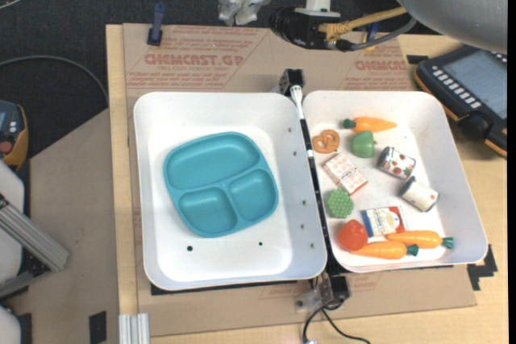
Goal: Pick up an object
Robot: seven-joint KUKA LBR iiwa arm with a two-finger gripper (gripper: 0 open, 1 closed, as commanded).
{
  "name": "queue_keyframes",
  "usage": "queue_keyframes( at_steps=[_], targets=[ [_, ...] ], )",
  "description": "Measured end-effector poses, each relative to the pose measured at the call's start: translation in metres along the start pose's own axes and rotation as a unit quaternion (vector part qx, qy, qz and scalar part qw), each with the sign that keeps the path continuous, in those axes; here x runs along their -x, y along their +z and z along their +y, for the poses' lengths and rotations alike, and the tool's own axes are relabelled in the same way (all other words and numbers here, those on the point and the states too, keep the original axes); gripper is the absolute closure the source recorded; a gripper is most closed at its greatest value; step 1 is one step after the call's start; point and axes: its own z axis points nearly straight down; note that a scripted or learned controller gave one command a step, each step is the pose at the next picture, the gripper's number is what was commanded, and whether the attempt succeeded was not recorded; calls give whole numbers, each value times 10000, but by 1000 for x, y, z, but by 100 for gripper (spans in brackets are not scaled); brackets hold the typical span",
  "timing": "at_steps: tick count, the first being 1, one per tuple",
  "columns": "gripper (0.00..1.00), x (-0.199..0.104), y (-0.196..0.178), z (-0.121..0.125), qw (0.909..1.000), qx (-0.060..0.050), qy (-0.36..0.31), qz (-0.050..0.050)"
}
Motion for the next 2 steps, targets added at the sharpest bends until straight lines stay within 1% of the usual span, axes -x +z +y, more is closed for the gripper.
queue_keyframes(
  at_steps=[1, 2],
  targets=[
    [100, 3, 25, -50, 9999, -100, 17, -36],
    [100, 2, -59, -20, 10000, -16, 19, -15]
  ],
)
